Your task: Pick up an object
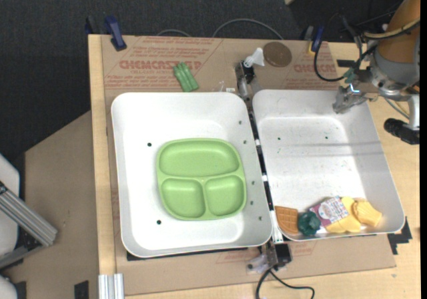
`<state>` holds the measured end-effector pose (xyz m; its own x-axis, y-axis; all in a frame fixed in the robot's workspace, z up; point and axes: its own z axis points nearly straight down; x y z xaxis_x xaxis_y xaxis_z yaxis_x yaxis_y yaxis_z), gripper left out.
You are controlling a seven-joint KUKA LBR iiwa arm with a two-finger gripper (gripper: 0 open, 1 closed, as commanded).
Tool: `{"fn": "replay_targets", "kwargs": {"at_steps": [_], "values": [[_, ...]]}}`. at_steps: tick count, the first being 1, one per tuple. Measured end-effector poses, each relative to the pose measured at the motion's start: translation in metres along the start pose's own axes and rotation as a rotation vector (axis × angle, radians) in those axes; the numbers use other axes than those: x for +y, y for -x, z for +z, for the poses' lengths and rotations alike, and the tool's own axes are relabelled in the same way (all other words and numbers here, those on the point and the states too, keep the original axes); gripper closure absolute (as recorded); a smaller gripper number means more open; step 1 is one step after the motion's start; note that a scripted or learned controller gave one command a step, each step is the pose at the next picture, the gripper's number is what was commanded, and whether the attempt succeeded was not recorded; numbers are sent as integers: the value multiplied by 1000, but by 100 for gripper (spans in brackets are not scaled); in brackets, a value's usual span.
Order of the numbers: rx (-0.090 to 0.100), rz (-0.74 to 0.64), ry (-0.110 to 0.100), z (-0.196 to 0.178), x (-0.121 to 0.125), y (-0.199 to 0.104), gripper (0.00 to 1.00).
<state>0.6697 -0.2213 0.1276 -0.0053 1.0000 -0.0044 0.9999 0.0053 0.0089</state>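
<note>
Several small toy foods lie bunched along the near wall of the right bin (293, 117): a brown waffle piece (287, 219), a dark green piece (308, 224), a pink and white wrapped item (333, 209), and yellow pieces (360, 215). My gripper (346, 99) hangs at the far right corner of that bin, well away from the toys, with nothing seen between its fingers. The arm's orange band (403, 21) shows at the right edge.
The left bin (130, 157) holds a green three-compartment plate (200, 179). On the cardboard behind the bins lie a green clip (186, 77), a brown disc (277, 55), and blue clamps (116, 32). Cables run along the far edge.
</note>
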Motion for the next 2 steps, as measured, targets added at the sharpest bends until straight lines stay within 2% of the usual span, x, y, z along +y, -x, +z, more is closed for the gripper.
{"fn": "replay_targets", "kwargs": {"at_steps": [1, 2], "values": [[7, 8, -17, 45, -61, -21, 100], [4, 7, -4, 31, -57, -20, 100]]}}
